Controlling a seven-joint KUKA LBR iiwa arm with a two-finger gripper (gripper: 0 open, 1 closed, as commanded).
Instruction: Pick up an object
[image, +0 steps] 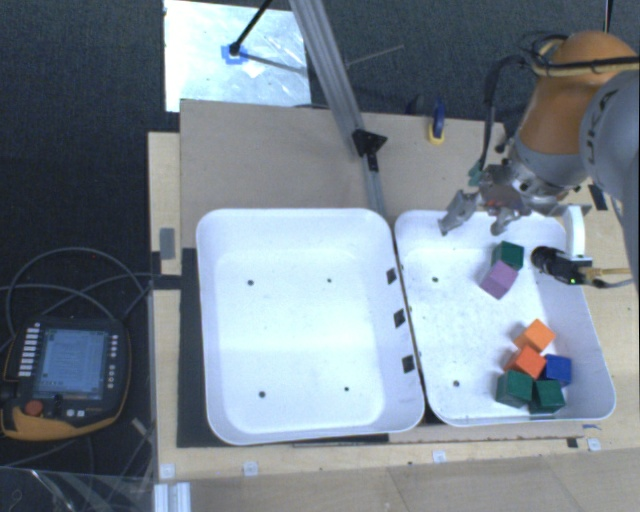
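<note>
My gripper (473, 221) hangs over the far end of the right bin (447, 318), fingers spread open with nothing between them. Just right of and nearer than it, a green block (511, 254) touches a purple block (498, 279). At the bin's near right corner sits a cluster: an orange block (539, 334), a red-orange block (528, 361), a blue block (558, 369) and two dark green blocks (515, 387) (547, 396). The gripper stands apart from all of them.
The left bin (300, 320) lies beside the right one, their rims meeting at the middle. A slanted metal pole (340, 85) ends near the bins' far edge. A teach pendant (65, 372) with cables rests on the floor at the left.
</note>
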